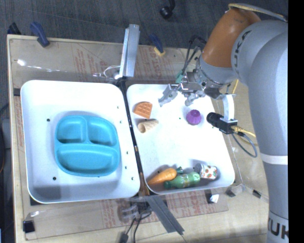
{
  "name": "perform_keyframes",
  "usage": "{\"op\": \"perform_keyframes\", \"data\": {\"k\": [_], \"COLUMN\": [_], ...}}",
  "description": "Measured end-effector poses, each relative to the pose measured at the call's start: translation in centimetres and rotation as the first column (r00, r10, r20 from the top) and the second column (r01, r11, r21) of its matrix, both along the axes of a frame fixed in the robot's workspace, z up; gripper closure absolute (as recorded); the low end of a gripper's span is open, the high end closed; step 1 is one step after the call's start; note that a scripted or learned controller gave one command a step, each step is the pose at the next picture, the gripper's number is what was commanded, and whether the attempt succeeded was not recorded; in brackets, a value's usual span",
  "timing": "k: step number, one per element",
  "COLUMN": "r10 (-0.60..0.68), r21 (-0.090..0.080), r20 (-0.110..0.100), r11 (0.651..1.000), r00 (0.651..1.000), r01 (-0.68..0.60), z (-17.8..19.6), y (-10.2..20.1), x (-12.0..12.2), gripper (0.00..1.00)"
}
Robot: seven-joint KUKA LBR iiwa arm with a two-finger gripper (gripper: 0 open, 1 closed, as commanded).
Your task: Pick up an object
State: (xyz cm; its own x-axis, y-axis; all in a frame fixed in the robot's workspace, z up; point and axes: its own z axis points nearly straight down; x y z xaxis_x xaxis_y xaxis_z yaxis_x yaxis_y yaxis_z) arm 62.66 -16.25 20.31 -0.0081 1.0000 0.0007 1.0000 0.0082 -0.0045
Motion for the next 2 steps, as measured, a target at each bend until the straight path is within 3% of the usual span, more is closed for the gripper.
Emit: {"op": "perform_keyframes", "data": {"k": [1, 2], "r10": [-0.001, -0.001], "r21": [0.000, 0.000], "r20": [0.000, 0.003], "r11": [1.000, 1.000], "r00": [1.000, 1.000], "r01": [0.001, 0.001], "z": [-11.2, -11.1], "y": [-4.8, -4.7], "x": [-7.5, -2.7], "gripper": [0.00, 0.00]}}
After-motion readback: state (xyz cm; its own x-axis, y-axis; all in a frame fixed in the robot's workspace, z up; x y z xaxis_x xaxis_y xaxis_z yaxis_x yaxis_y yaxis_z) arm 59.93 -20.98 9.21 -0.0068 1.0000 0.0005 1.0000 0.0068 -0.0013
